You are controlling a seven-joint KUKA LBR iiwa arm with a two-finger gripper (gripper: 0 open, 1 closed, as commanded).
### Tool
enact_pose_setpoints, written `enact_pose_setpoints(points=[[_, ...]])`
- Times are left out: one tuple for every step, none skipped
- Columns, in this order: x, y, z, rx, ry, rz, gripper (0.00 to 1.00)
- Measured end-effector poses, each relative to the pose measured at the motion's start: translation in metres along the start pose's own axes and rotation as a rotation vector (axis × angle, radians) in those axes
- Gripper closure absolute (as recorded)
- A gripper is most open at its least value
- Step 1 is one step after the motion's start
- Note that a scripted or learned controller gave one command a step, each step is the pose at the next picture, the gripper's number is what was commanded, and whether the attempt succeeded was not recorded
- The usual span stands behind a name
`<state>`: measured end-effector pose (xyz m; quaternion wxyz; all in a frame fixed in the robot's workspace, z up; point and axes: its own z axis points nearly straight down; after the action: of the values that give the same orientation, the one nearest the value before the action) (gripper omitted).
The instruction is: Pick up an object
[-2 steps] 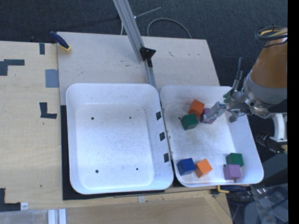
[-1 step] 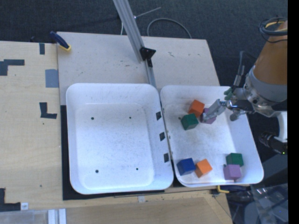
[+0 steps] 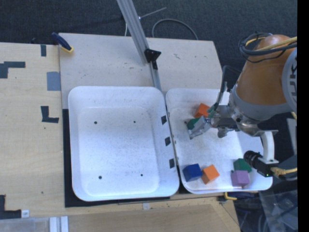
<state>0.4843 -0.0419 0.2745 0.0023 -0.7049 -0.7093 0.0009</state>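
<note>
My gripper [image 3: 200, 126] hangs over the middle of the right bin [image 3: 179, 103], reaching in from the right under the grey and orange arm. A small green object [image 3: 194, 123] lies right at its tip, touching or nearly touching it. Just behind the gripper, toward the bin's far side, sits an orange block [image 3: 201, 110]. Along the near edge of the same bin lie a blue block [image 3: 192, 172], a second orange block [image 3: 210, 173], a dark green block [image 3: 241, 166] and a purple block [image 3: 240, 178].
The left bin [image 3: 77, 129] stands beside the right one, their rims touching in the middle. A slanted metal pole [image 3: 134, 23] rises behind the bins. The arm's body and cables overhang the right bin's right side.
</note>
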Motion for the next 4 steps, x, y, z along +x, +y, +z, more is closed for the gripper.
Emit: enact_pose_setpoints(points=[[-0.068,-0.001,-0.049,-0.009,-0.006,0.011,0.00],[-0.024,0.030,-0.027,-0.002,-0.002,0.001,0.00],[0.054,0.000,-0.141,-0.012,0.000,-0.002,0.00],[0.004,0.077,-0.013,0.004,-0.004,0.008,0.00]])
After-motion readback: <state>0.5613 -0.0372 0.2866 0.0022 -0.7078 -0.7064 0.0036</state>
